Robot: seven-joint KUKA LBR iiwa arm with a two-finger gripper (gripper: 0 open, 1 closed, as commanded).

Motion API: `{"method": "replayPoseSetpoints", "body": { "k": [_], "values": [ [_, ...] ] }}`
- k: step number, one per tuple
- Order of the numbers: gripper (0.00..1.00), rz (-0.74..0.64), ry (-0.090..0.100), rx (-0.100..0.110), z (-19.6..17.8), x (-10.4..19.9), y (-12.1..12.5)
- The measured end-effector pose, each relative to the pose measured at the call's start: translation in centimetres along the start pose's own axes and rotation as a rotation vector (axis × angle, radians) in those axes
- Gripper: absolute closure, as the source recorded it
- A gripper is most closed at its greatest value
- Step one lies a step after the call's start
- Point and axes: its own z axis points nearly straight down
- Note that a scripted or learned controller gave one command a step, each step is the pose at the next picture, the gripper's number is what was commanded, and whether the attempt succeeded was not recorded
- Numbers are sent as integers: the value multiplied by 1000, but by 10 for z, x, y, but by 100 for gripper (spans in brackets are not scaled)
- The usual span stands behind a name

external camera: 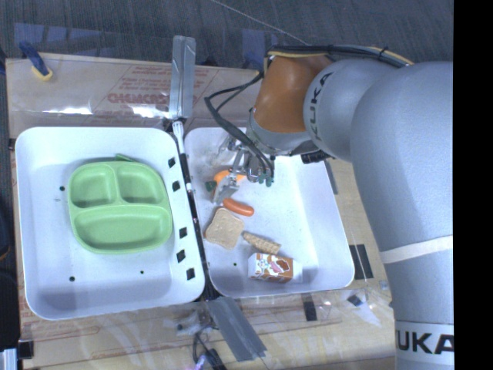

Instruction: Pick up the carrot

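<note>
The carrot (222,177) lies in the right bin (323,230), in its upper left part, just beside the gripper (245,173). It is a small orange piece, partly covered by the metal parts of the gripper, so its full shape is not clear.

Nearest to the camera in the same bin is a small printed carton (271,267), lying flat close to the lower rim. A little farther is a ridged brown snack (261,243), and just beside it on the left a slice of toast (223,229). Above the toast lies a small sausage (236,206), orange-red, tilted, near the carrot.

The gripper comes down over the carrot from the right, below the orange band (283,91) of the grey arm (385,145). I cannot tell if the fingers are released or clenched, and I cannot tell if the carrot is between them.

In the left bin (38,230) rests a green divided plate (119,206) with three compartments. Both bins stand side by side on the surface (92,91), touching along their inner rims.
</note>
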Motion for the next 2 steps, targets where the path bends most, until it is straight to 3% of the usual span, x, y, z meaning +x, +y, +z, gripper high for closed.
{"method": "replayPoseSetpoints", "body": {
  "k": [1,2],
  "values": [
    [100,-8,-9,0,-14,-3,2],
    [100,280,-11,-2,-105,17,55]
  ]
}}
